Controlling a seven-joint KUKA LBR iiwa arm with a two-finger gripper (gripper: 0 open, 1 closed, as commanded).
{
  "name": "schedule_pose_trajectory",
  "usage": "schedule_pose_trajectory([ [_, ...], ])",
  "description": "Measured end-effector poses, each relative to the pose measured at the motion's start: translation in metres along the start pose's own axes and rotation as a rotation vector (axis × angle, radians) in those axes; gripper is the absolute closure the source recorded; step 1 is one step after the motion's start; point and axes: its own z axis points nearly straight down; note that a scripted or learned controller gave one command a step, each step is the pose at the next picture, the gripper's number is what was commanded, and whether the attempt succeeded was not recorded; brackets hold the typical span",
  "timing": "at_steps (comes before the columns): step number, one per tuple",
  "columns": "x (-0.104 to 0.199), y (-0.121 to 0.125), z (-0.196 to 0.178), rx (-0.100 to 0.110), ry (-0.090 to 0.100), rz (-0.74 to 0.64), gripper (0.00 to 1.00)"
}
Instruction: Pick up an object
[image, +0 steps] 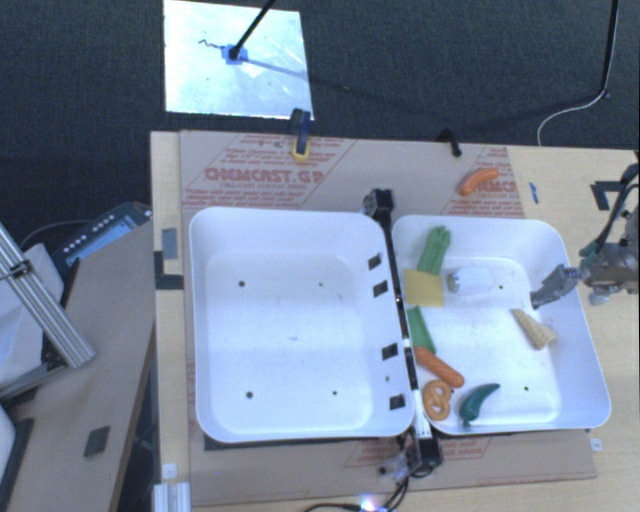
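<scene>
Right now the gripper (552, 288) hangs over the right bin (592, 372), near its far right side, at the end of the arm (612, 262) that comes in from the right. From where I stand it reads as a small dark shape, and I cannot tell whether it is spread or closed.

All the pickable things lie in that right bin. Closest to the gripper is a pale beige wedge (533, 327), just below it on the bin floor and apart from it. A clear, glassy object (475, 280) lies nearer the middle. Along the left wall a long green stalk (433, 250) runs down to a yellow block (424, 289), with a second green piece (420, 328) below that. Then come an orange carrot (440, 367), a small pretzel-like ring (437, 400) and a dark teal pepper shape (477, 400) toward the near corner.

The left bin (200, 300) sits beside it, touching along the middle. Outside the bins, an orange sausage-shaped item (480, 181) rests on the printed board (260, 172).
</scene>
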Motion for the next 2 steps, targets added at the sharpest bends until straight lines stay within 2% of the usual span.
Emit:
schedule_pose_trajectory([
  [1, 0.0, 0.001, -0.011, -0.004, -0.001, -0.004, 1.0],
  [2, 0.072, 0.038, 0.045, 0.003, 0.004, -0.009, 1.0],
])
